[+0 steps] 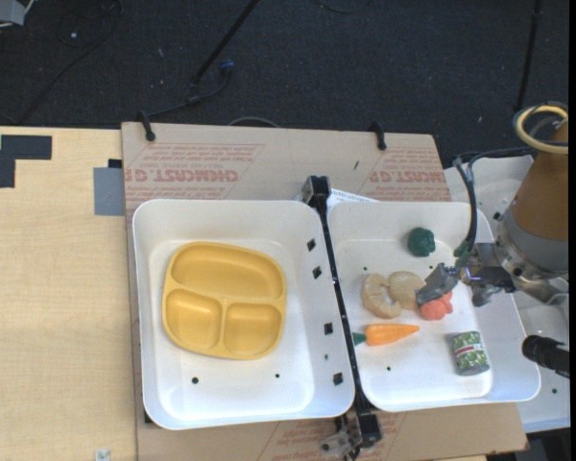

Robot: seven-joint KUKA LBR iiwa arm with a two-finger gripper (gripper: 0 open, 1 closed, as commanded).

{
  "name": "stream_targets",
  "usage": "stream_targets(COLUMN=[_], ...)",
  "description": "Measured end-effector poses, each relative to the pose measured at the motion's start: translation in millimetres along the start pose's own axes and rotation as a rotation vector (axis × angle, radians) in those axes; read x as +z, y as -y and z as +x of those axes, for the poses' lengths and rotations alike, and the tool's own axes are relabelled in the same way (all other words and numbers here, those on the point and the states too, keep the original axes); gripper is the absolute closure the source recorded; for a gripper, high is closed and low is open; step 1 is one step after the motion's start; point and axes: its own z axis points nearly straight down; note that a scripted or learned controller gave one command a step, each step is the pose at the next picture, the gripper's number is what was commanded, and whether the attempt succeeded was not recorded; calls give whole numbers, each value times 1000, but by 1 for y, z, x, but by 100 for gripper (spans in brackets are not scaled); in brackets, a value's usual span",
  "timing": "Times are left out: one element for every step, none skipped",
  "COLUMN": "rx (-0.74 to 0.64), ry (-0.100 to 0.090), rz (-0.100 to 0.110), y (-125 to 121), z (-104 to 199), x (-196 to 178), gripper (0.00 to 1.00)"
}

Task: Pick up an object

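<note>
Divided tray (226, 299) in left bin (163, 229); carrot (392, 334), can (468, 351) in right bin (384, 229).

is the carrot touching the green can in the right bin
Apart. The camera view shows bare white bin floor between the carrot and the green can.

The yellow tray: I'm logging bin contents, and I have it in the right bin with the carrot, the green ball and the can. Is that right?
Not quite. The yellow tray lies in the left bin, alone. The carrot, the green ball and the can are in the right bin, as the camera view shows.
</note>
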Motion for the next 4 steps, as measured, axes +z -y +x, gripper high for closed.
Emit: stream_targets(rx=[-2,-2,-2,-4], ry=[1,0,0,-2], rz=[-10,-5,-5,-23], y=[-2,-1,2,-3], z=[0,0,2,4], x=[-5,59,123,144], gripper=[0,0,0,0])
